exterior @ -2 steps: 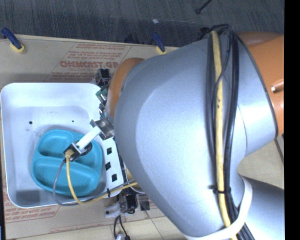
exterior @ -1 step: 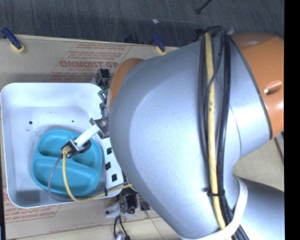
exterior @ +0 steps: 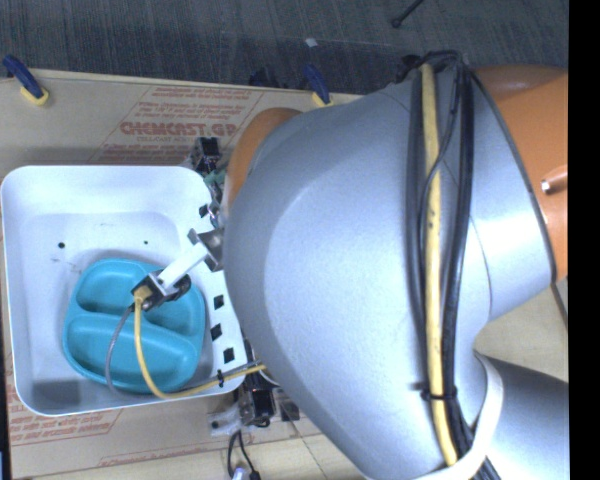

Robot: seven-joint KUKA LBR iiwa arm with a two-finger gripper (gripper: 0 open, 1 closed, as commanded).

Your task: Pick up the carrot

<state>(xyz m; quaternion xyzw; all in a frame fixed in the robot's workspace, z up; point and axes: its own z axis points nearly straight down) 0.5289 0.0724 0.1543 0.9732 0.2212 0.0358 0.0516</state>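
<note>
My grey arm (exterior: 380, 268) reaches across most of the camera view and covers the right bin and whatever lies in it. Parts of my gripper (exterior: 215, 258) peek out at the arm's left edge, above the right wall of the left white bin (exterior: 40, 183). A light-blue lobed plastic thing (exterior: 110, 333) lies in the lower half of that bin, just left of the gripper. Nothing can be made out between the gripper's parts.
The bins rest on a cardboard sheet (exterior: 170, 118) with red print. Blue clamps (exterior: 25, 78) hold the sheet at its far edge, with a second one (exterior: 317, 83) to the right. The far half of the left bin has bare white floor (exterior: 100, 218).
</note>
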